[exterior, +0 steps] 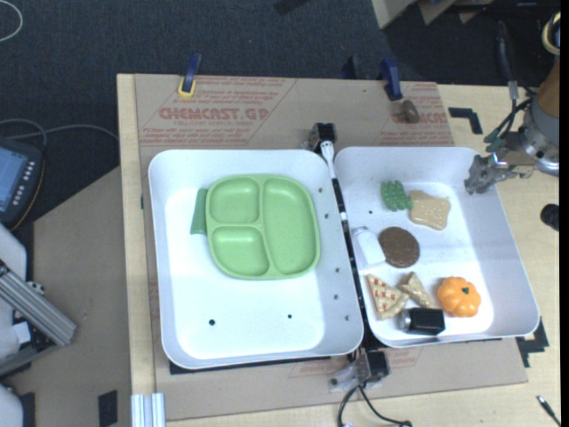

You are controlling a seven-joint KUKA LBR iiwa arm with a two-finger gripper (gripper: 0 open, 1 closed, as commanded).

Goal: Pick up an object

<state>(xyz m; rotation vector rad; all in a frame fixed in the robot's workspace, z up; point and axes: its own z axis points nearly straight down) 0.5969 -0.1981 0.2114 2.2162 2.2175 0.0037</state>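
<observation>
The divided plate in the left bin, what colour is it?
Light green; the divided plate shows clearly in the camera view from above.

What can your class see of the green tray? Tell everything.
The green tray is pale green, looks like plastic, rounded at the corners, with three compartments: two small on the left, one long on the right. It lies flat in the left bin, near its upper middle, over a darker green piece showing at its left edge.

Your robot arm comes in from the right side, up near the top. You can see its gripper hanging low at the end of the arm, pointing down and to the left. It holds nothing between its fingers.
</observation>
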